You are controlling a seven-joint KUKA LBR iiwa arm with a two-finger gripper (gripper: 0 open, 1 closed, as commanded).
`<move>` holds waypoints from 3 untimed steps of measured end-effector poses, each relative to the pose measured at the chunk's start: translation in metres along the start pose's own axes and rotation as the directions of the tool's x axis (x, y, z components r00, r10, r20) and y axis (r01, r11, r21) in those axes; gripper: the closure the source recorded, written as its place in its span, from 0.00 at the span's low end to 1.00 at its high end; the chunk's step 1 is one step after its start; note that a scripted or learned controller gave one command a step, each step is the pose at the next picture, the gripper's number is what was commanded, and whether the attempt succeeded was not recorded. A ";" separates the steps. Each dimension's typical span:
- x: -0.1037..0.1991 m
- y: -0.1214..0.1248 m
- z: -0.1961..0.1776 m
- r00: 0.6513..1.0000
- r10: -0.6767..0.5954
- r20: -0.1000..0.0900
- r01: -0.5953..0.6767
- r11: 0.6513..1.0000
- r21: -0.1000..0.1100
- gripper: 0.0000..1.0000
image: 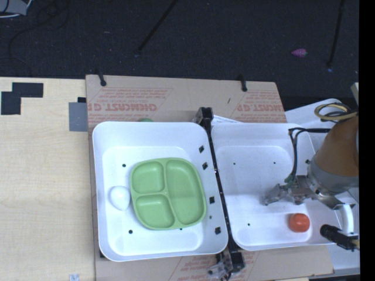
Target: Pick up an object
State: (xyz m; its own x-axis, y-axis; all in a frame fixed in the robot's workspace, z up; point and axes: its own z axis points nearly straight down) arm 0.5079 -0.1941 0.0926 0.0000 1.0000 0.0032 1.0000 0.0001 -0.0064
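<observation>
The arm [340, 157] reaches into the right bin [252, 151] from the right edge of the desk, and its gripper [281, 195] hangs low over the floor of this bin, near the middle of the bin's right half. I judge that the step in hand is the approach: nothing is between the fingers, and no object is lifted. From this slanted view I cannot tell if the fingers are wide or narrow, because the metal parts at the wrist are small and a little blurred. The nearest object to take is a small red-orange ball [299, 222], which lies on the floor of the right bin, close to its front right corner. It sits just beside the gripper, toward the front edge of the desk, but apart from it, not touching. For the next move the gripper probably must shift toward that front right corner, come over the ball, and go down with the fingers on both sides of it. The ball is round and may roll away if one finger touches it first, and the bin wall is near, so there is little room. The left bin [111, 139] holds a green plate with three compartments [168, 193], lying flat in the middle, and all its compartments look bare. A small white egg-like object [119, 197] rests just beside the plate's left rim, toward the left wall of that bin.
</observation>
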 end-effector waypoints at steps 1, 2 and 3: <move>-0.001 0.000 -0.013 1.000 0.004 0.001 -0.004 1.000 -0.002 1.00; 0.002 0.003 -0.075 1.000 -0.001 0.004 0.001 1.000 -0.010 1.00; 0.004 0.010 -0.137 1.000 -0.002 0.005 0.002 1.000 -0.011 1.00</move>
State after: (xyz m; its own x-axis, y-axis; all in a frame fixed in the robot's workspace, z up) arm 0.5189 -0.1909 0.2293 -0.0017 1.0000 -0.0014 1.0000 0.0017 0.0046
